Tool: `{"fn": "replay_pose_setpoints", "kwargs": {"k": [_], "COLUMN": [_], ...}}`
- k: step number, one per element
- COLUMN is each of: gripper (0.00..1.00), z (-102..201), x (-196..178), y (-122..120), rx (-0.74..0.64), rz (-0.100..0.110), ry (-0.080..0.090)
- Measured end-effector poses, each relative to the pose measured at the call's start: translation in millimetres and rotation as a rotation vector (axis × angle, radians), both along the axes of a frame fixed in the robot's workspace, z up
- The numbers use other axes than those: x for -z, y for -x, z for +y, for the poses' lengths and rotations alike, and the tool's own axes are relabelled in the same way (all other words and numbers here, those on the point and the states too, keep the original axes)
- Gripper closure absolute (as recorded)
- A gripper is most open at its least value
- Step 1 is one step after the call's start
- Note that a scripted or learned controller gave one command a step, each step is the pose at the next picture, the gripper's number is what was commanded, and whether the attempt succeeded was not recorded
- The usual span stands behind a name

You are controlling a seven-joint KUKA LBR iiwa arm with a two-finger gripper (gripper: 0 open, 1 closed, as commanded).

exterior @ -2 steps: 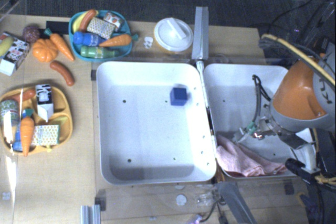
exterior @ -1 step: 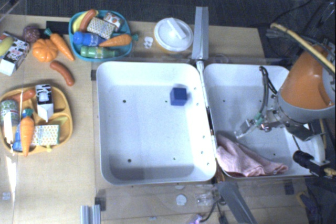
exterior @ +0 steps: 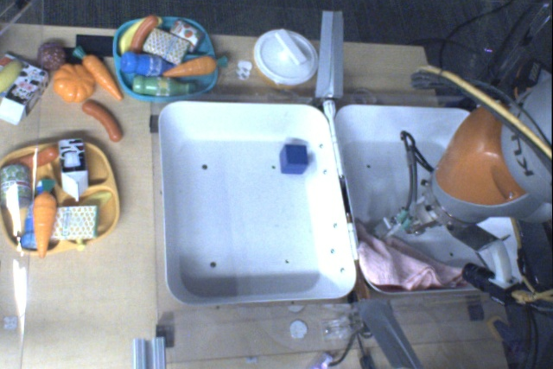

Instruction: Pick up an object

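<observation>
A pink cloth (exterior: 399, 264) lies bunched in the near corner of the right bin (exterior: 380, 134). It looks soft and light, so a pinch on a raised fold should lift it. The claw (exterior: 406, 223) hangs just above it. A small blue block (exterior: 295, 158) sits in the left bin (exterior: 225, 272), hard and easy to grab by its flat sides.
</observation>
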State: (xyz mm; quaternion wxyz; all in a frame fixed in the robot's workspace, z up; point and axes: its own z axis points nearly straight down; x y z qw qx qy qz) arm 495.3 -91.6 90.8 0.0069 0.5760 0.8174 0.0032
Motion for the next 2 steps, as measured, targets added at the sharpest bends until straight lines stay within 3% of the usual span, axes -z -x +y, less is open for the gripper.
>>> {"fn": "replay_pose_setpoints", "kwargs": {"k": [1, 2], "gripper": [0.0, 0.0], "z": [29.7, -0.3], "x": [-93.3, 0.0], "y": [8.2, 4.0], "rx": [-0.003, -0.091], "rz": [0.013, 0.001], "ry": [-0.003, -0.001]}}
